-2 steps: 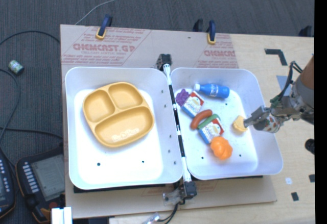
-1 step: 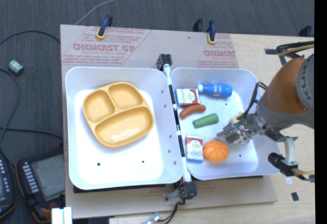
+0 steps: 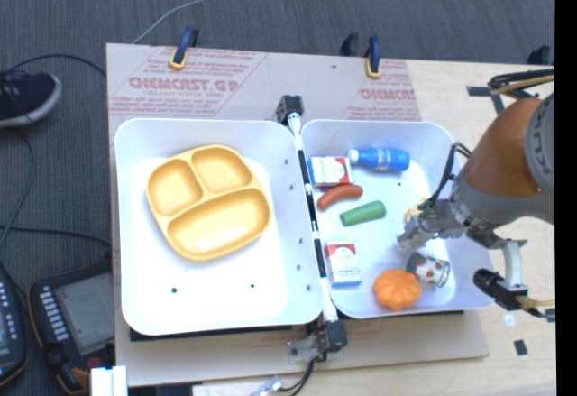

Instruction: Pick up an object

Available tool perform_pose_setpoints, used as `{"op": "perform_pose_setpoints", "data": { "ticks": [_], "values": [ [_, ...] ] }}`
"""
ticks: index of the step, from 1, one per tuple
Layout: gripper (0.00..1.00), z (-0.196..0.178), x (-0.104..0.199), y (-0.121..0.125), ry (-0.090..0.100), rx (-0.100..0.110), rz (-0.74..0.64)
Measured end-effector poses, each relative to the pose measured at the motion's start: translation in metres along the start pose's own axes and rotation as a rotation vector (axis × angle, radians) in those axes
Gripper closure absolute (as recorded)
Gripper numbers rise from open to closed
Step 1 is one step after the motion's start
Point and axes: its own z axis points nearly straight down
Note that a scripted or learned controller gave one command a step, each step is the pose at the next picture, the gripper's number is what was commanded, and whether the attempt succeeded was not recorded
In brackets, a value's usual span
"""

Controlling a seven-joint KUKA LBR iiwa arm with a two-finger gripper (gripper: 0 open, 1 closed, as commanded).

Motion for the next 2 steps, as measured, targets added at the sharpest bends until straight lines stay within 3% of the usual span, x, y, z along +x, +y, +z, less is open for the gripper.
{"op": "perform_pose_setpoints", "data": {
  "ticks": [1, 2],
  "values": [
    [0.00, 0.000, 0.000, 0.000, 0.000, 0.000, 0.000],
    [0.00, 0.016, 0.065, -0.024, -0.029, -0.026, 0.010]
  ]
}}
